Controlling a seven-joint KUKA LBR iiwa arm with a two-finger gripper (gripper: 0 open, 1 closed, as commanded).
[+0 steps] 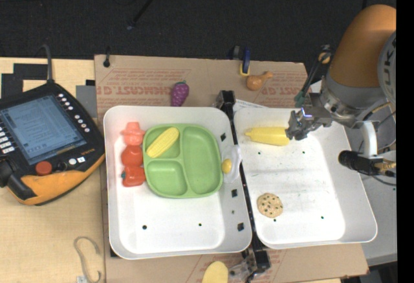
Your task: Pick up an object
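Over the right bin [362, 223], at its 11 o'clock corner, you've got the gripper [299, 125] sitting low, right at the 3 o'clock tip of the yellow banana [266, 136]. Can't tell from this angle whether the fingers are released or clenched, or whether they're actually on the banana; the dark fingertips blur into each other. Banana lies flat, long axis running 9 to 3, near the bin's far wall. Same bin: a cookie [270, 204] toward 7 o'clock, well apart from the banana. Left bin [129, 236] holds a green divided plate [194, 165] with a corn cob [161, 141] in its 10 o'clock compartment, a red-and-pink toy [132, 155] just beside the plate at 9 o'clock, and a small yellow piece [227, 166] at the plate's 3 o'clock edge. Outside the bins, on the cardboard at 12 o'clock: a purple item [180, 92] and an orange-brown pear-shaped item [257, 80]. Teach pendant [45, 139] sits on the bench at 9 o'clock. Another yellow object [215, 272] lies at 6 o'clock, below the bins.
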